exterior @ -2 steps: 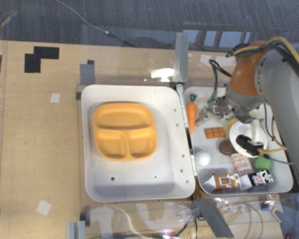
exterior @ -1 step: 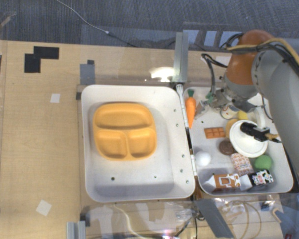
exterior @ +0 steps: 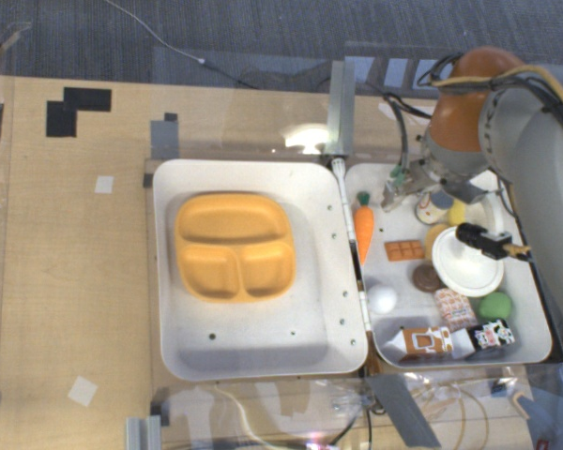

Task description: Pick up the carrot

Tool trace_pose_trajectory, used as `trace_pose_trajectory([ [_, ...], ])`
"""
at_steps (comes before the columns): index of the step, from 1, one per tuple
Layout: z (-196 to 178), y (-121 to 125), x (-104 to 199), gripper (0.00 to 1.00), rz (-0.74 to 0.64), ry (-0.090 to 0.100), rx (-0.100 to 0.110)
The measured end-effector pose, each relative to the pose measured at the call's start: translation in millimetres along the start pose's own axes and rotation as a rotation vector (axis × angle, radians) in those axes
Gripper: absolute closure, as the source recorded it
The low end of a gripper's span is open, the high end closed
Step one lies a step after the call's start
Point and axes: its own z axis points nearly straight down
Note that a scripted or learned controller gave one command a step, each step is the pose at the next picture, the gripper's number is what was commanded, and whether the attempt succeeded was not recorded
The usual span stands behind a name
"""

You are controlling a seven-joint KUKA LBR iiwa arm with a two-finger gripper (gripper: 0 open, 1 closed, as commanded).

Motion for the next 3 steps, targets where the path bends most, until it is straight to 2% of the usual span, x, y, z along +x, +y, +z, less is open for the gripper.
trace_pose_trajectory([
  [1,-86,12,71,1.00,0.396,0.011,0.010],
  [2,-84,-63,100,1.00,-0.029,0.015,0.017],
  [3,-85,-112,184,1.00,0.203,0.015,0.022],
])
